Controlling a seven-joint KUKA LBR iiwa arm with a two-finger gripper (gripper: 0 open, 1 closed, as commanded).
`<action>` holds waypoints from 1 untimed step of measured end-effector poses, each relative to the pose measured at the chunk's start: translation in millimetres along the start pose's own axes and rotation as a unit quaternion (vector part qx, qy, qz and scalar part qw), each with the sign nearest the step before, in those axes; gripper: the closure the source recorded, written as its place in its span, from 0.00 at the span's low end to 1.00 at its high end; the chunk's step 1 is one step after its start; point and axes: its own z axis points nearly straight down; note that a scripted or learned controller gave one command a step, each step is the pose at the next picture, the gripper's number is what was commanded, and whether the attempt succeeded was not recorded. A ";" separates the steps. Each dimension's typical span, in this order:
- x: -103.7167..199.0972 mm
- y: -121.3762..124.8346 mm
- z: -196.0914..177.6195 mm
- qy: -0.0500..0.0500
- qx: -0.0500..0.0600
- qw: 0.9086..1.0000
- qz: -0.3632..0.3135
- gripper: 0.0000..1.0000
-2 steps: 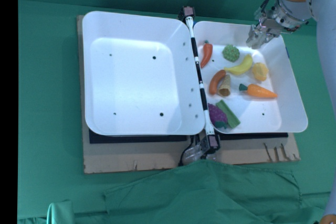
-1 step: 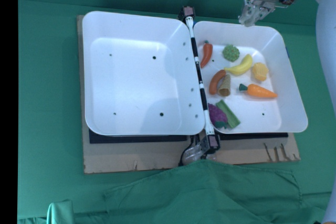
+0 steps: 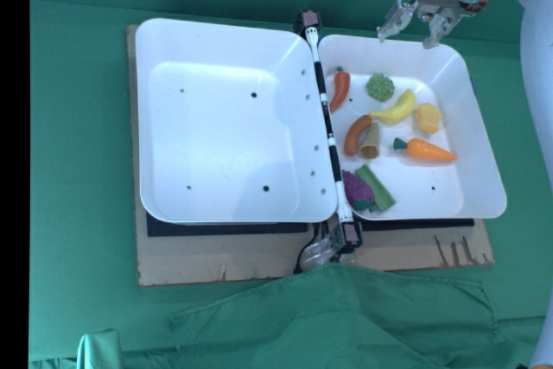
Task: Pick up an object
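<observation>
Camera view is showing the gripper [image 3: 415, 24] hanging above the far rim of the right bin [image 3: 484, 186], fingers spread apart and gripping nothing. Judging by that, the approach step is running; nothing is being lifted yet. Candidates are lying in that bin: a curved, smooth yellow banana [image 3: 395, 108], a knobbly green broccoli [image 3: 379, 86], a tapered orange carrot [image 3: 425, 150], a glossy red chilli [image 3: 340, 88] and a rounded sausage [image 3: 355, 134]. Next move is likely calling for a descent over one piece, jaws straddling it.
</observation>
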 end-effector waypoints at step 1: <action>-0.5 1.2 -14.7 -0.001 -0.004 1.000 0.001 1.00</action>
